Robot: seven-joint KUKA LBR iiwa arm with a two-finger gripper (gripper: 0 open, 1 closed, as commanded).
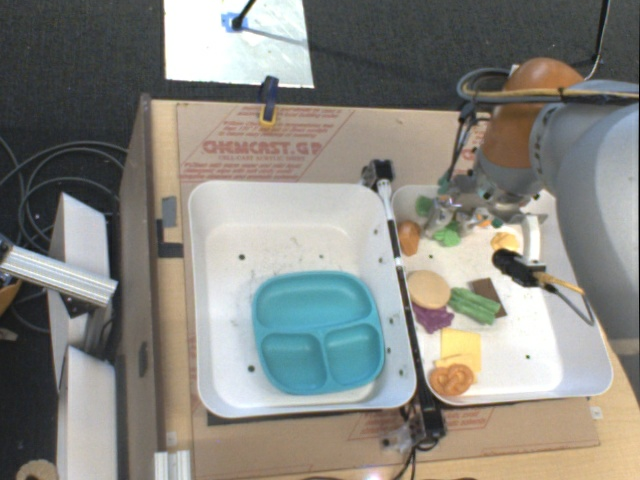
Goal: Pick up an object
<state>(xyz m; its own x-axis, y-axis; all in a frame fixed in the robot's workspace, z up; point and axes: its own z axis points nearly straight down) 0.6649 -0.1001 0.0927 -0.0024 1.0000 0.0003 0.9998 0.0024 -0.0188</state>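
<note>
Claw (pixel 452 211) hangs over the far corner of the right bin (pixel 570 368); I cannot tell its state. Right under it lies a small green toy (pixel 446 236), beside the orange ball (pixel 409 236). It looks light and hard, maybe slippery. I'd pinch its middle.

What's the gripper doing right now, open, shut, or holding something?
Gripper: low in the right white bin, over a small green toy piece; finger state and any hold cannot be told.
</note>
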